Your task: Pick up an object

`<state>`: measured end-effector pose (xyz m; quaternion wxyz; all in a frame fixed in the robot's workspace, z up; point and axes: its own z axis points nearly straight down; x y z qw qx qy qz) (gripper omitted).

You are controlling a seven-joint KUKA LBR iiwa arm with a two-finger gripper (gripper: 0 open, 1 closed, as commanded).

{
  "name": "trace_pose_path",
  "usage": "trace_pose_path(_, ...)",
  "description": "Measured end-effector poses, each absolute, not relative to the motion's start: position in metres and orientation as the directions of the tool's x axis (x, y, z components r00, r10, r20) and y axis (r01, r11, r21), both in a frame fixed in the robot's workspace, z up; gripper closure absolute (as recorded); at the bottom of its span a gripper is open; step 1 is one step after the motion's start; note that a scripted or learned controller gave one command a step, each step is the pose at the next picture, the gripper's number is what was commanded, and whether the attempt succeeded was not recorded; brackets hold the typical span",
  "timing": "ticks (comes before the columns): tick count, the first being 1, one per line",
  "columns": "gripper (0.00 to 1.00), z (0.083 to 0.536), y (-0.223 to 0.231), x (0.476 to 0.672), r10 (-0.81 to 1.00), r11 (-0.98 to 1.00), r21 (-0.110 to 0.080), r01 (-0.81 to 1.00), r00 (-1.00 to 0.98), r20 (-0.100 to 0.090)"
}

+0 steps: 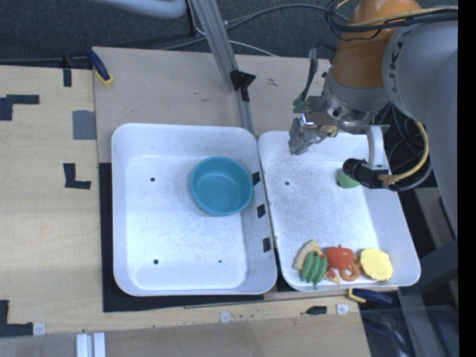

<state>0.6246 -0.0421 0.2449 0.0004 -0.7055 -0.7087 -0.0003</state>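
Note:
My gripper (pixel 299 144) hangs over the far left corner of the right bin (pixel 327 207), well above its floor, and I see nothing between its fingers. A small green object (pixel 346 178) lies near the bin's right wall, partly behind a black fitting on the arm. At the bin's near edge sits a cluster: a green pepper-like piece (pixel 314 267), a red piece (pixel 340 257) and a yellow piece (pixel 376 264). In the left bin (pixel 149 222) a blue bowl (pixel 220 186) stands upright.
The grey arm with its orange band (pixel 372 21) fills the upper right. A slanted metal post (pixel 223 43) rises behind the bins. The wooden bench (pixel 44 199) stretches to the left, marked with black tape.

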Motion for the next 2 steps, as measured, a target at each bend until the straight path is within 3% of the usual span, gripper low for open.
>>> trace_pose_path(2, 1.0, 0.24, 0.067, 0.615, 1.0, 0.005, -0.001, 1.0, -0.005, 0.001)
